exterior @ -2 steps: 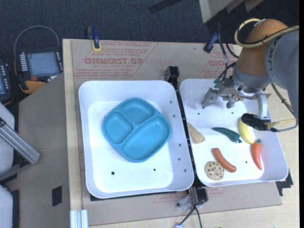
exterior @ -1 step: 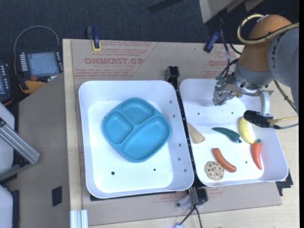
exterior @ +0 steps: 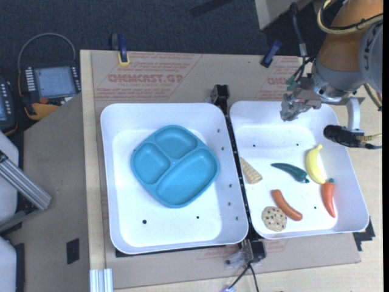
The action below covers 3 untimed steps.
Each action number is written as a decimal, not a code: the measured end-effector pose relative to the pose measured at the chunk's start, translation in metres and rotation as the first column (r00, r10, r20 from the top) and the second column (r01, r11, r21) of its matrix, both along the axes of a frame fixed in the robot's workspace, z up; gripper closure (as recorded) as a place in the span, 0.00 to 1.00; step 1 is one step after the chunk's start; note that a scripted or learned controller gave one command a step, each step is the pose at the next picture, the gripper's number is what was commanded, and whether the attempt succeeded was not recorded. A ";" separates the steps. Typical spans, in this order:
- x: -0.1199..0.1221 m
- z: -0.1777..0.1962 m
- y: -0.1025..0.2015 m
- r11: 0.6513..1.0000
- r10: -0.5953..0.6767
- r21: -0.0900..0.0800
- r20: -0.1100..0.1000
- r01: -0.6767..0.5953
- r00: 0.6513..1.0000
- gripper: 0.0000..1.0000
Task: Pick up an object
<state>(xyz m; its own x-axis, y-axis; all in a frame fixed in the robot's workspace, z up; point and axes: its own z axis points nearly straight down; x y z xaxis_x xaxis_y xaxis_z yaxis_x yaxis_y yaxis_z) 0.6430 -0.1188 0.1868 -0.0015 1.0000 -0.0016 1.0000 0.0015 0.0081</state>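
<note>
Dark blue carpet floor (exterior: 152, 11); cardboard-topped bench (exterior: 91, 163).

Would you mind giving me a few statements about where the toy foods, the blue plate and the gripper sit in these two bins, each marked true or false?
1. The blue divided plate lies in the left bin. True.
2. The banana lies on the blue plate. False: it is in the right bin, near the carrot.
3. The gripper hovers over the far end of the right bin. True.
4. The cookie sits beside the sausage. True.
5. The green pepper is between the gripper's fingers. False: it lies on the bin floor.
</note>
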 end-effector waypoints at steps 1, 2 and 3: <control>0.000 0.044 -0.001 1.000 -0.001 0.000 -0.001 0.001 1.000 1.00; 0.001 0.090 -0.001 1.000 0.000 0.000 0.000 0.000 1.000 1.00; -0.015 0.087 0.043 1.000 0.003 0.003 -0.010 -0.003 1.000 1.00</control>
<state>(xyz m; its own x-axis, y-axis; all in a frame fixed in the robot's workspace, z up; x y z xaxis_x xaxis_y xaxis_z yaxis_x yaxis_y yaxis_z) 0.6282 -0.0760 0.2734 -0.0045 1.0000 0.0018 1.0000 0.0045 -0.0016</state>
